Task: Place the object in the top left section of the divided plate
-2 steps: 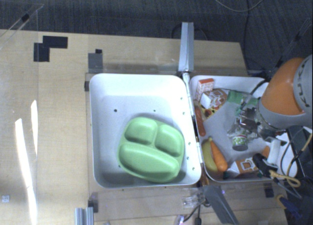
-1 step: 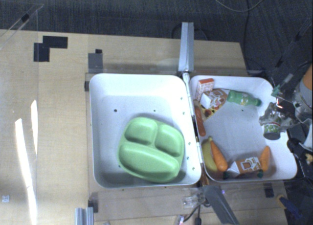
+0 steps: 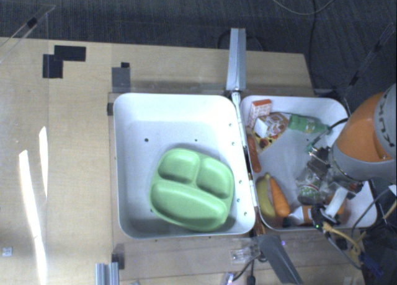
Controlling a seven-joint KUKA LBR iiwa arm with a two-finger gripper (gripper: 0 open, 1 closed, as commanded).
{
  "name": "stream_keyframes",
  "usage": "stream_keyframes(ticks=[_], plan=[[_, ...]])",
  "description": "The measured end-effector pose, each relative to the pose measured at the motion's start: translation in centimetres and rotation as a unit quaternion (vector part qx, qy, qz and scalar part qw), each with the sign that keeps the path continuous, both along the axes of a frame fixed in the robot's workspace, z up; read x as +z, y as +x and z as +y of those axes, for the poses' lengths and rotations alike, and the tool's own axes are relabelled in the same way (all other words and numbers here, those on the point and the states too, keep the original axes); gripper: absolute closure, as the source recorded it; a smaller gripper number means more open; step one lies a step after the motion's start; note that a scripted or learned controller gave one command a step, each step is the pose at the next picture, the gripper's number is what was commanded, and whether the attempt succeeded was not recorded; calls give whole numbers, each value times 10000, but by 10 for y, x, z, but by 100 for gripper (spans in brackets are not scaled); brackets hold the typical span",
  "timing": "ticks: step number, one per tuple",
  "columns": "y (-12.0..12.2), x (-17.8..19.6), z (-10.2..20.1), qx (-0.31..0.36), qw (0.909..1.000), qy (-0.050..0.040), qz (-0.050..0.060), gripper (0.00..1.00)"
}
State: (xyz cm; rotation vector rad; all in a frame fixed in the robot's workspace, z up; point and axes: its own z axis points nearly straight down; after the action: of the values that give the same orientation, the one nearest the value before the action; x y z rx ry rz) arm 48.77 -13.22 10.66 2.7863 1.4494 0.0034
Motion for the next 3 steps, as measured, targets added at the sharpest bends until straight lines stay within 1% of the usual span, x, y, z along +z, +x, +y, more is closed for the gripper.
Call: stream_keyframes(ticks=[1,2,3], plan=[[43,79,-12,-34,10000,-2,-3,100],[4,-13,35,-858,9963,6,-2,100],[0,38,-2,-108,9999,-1,-4,100]])
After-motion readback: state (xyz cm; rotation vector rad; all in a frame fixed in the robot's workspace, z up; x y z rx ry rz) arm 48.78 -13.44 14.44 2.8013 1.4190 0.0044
